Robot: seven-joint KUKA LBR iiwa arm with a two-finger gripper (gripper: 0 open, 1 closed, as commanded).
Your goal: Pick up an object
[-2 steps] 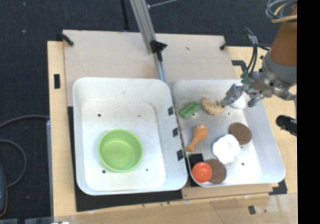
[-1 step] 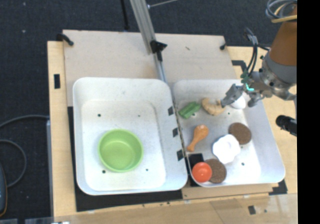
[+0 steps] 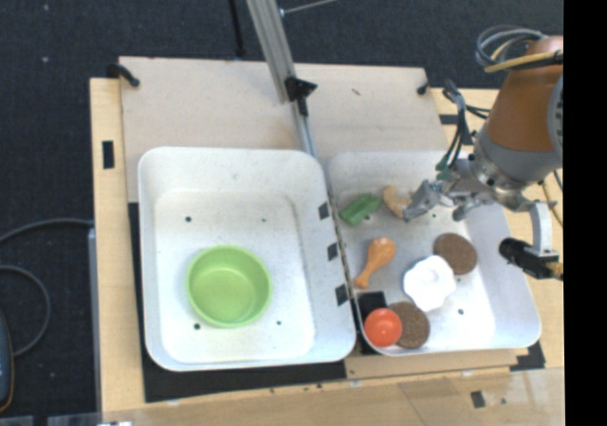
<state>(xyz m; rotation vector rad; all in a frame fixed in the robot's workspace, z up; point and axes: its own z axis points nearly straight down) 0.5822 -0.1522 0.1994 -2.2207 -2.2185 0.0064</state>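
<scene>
One gripper (image 3: 418,204) was what you had in play, low over the far part of the right bin (image 3: 493,324), and you could not tell from this slanted view whether it was released or clenched, because the metal at its tip blurred together. Touching it on the side away from the arm (image 3: 520,125), or so close you could not separate them, lay a small tan piece (image 3: 395,199); nothing showed it as gripped. Just beyond that piece, toward the left bin (image 3: 161,177), sat a green block (image 3: 359,210) against the bin wall. Nearer the camera than the gripper lay an orange drumstick-shaped toy (image 3: 375,261), tilted. Toward the arm's side and nearer the camera rested a brown disc (image 3: 456,252), touching a white lumpy object (image 3: 429,283). Farther toward the camera, in the bin's near corner, an orange-red ball (image 3: 383,325) sat beside a second brown disc (image 3: 412,325). Well apart, in the left bin, stood a green bowl (image 3: 228,286).
</scene>
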